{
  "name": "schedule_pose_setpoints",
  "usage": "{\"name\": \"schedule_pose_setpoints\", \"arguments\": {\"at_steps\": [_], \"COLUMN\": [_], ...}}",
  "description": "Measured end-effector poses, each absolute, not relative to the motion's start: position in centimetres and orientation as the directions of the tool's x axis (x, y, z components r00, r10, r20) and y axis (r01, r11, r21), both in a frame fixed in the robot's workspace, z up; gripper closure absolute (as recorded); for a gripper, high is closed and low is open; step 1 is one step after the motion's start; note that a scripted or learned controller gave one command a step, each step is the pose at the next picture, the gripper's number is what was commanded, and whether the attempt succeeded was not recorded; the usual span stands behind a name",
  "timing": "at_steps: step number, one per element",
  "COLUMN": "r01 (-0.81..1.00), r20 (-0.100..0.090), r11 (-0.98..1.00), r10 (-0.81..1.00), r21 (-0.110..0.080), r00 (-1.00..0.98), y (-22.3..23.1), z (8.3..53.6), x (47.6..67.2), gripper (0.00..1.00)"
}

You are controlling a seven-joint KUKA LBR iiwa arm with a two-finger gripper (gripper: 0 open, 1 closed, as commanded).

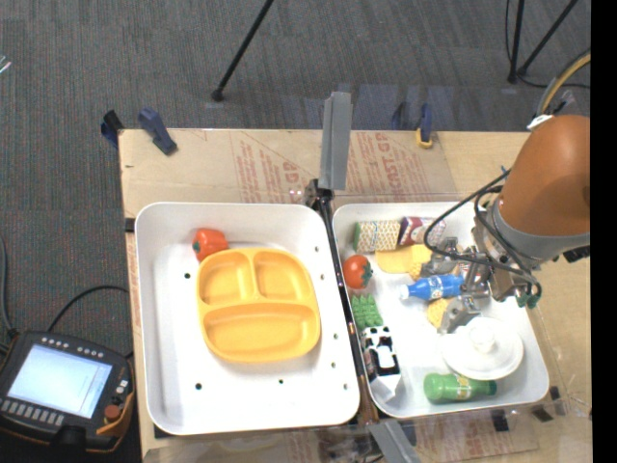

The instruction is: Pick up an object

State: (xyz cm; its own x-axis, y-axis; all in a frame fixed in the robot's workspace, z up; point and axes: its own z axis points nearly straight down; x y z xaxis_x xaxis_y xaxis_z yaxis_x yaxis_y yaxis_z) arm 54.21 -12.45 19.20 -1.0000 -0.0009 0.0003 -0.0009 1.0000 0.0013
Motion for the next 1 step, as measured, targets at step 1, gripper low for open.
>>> {"name": "schedule_pose_setpoints", "arguments": {"at_steps": [1], "r01": [-0.055], "r20": [0.000], "r11": [0.998], "r10": [-0.055], "r21": [0.002], "r00": [-0.998], "y": [-17.25], "z": [8.63], "x": [57.21], "gripper": [0.00]}}
